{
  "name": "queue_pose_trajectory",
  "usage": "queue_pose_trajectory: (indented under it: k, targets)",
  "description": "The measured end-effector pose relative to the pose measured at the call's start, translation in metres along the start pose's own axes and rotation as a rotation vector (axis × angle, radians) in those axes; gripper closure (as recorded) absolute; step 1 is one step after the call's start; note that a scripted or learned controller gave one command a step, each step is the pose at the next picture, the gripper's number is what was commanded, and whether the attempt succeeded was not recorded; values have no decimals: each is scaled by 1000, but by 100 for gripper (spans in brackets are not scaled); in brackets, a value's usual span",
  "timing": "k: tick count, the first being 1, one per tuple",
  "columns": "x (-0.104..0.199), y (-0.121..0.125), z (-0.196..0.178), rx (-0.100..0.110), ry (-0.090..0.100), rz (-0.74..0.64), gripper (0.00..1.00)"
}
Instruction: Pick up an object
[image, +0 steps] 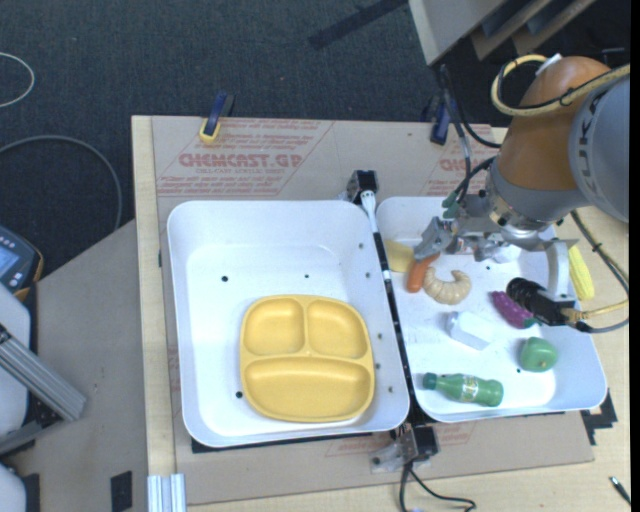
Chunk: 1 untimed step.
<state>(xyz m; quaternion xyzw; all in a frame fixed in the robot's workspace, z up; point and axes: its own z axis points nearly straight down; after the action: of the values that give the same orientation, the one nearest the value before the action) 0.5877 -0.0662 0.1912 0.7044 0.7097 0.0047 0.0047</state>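
Camera view: robot arm low over the right bin, tool (440, 243) near a pile of small toys.

Whether the tool is released or clenched cannot be told from above. It hangs just beside the orange carrot (417, 274) and pale curled shrimp (448, 287), likely lining up a pick. Farther right lie a purple piece (512, 309), a green apple (538, 354), a green bottle (463, 388) and a white block (467, 330). The left bin (200, 300) holds a yellow divided tray (305, 358), well apart.
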Motion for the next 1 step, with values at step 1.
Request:
queue_pose_trajectory:
  k: [1]
  targets:
    - [52, -27, -157, -7, 2, 0, 0]
